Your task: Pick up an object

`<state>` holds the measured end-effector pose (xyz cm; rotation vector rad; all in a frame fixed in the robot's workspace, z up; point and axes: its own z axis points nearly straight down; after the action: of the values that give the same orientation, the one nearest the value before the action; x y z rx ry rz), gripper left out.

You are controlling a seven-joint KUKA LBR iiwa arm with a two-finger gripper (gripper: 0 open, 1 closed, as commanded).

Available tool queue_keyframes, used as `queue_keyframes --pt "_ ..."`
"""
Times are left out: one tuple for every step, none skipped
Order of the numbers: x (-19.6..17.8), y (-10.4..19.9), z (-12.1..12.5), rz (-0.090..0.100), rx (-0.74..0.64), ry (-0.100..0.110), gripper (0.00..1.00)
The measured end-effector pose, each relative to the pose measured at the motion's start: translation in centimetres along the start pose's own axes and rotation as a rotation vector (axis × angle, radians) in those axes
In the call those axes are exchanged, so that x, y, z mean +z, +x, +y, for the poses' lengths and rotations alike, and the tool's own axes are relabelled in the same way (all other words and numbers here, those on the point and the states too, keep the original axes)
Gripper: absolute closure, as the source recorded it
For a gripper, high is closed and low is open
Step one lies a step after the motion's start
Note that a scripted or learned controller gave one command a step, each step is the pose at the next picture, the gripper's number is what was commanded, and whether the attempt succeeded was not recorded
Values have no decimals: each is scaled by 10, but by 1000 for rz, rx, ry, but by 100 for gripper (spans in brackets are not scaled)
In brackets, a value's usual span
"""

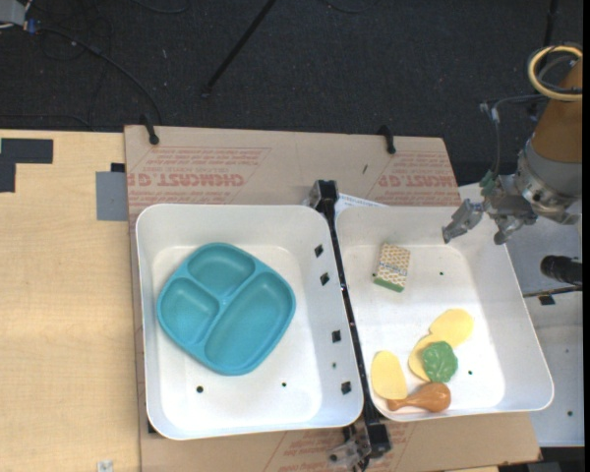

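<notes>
Where bench (49, 313) ends, dark carpet (275, 57), loose cables (118, 52).

Light wood table (49, 313); dark carpet floor (275, 57) w/ black cables (128, 62) beyond it; cardboard sheet (275, 165) on table.

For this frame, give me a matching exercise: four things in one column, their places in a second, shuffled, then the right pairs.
Things:
1. teal divided plate
2. patterned sponge
3. green toy
4. gripper

Places:
A. above the right bin's far right corner
B. right bin, near end, among yellow pieces
C. left bin
D. right bin, far half, alone

Pairs: 1-C, 2-D, 3-B, 4-A
</notes>
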<state>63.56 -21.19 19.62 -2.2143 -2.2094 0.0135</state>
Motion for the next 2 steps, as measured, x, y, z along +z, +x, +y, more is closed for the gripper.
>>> queue_keyframes --pt "-9 0 3 -4 -2 -15 0" --pt "36 7 3 -3 -5 -12 0"
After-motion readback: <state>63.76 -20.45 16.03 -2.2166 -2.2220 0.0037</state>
